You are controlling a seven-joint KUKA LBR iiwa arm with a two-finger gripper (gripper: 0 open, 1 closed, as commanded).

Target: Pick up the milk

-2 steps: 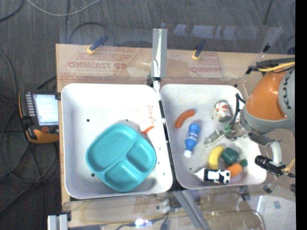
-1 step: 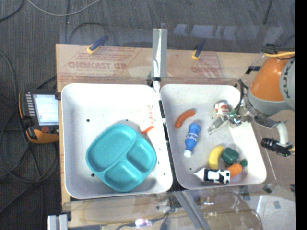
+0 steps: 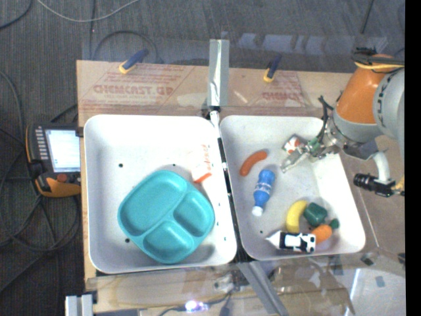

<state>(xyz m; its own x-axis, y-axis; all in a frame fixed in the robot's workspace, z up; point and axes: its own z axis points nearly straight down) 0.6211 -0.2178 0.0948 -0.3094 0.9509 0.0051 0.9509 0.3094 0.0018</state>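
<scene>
One milk carton [image 3: 295, 241] partly behind the carrot [image 3: 321, 233].

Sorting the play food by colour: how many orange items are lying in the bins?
3: a sausage in the right bin's upper middle, a carrot in its lower right pile, and a small piece beside the left bin's teal tray.

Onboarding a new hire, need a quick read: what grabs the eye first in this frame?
The big teal divided plate in the left bin. Next, the toy cluster in the right bin's near corner: the black-and-white milk carton lying by a banana and carrot. The gripper hovers at that bin's far side, away from the milk carton.
</scene>
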